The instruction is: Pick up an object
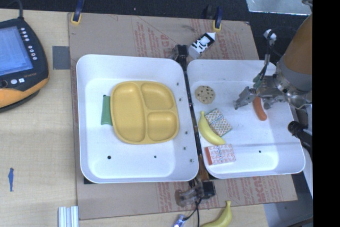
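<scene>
In the right bin (276,165) lie an orange-red sausage (260,110), a round cookie (204,94), a yellow banana (209,131), a checkered packet (219,122) and a red-and-white packet (220,154). My gripper (255,100) hangs low over the right bin's back right part, right at the upper end of the sausage. Its fingers stand open, one grey finger (242,99) reaching left, and nothing is held between them. The sausage rests on the bin floor.
The left bin (90,162) holds a yellow divided plate (144,111) with a green item (106,110) poking out at its left. A tablet (18,61) lies at the far left. A second banana (220,216) lies in front of the bins.
</scene>
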Robot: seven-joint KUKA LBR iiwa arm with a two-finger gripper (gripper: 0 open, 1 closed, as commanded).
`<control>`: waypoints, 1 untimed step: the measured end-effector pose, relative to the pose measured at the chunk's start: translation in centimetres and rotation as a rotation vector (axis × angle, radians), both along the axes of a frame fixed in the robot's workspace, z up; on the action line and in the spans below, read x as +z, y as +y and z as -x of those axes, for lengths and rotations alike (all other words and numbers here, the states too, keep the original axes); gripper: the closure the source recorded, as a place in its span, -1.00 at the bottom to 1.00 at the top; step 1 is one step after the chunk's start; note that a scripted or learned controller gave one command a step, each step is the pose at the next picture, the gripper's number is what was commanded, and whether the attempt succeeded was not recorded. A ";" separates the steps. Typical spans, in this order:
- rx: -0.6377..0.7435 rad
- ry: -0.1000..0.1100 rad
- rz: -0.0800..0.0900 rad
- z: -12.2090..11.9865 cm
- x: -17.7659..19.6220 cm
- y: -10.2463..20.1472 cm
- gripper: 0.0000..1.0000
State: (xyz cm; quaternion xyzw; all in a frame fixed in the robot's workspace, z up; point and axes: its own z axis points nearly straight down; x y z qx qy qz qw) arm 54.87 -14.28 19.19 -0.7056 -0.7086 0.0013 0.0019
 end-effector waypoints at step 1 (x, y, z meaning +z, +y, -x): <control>-0.003 -0.002 0.001 -4.8 -2.7 -6.4 -1.00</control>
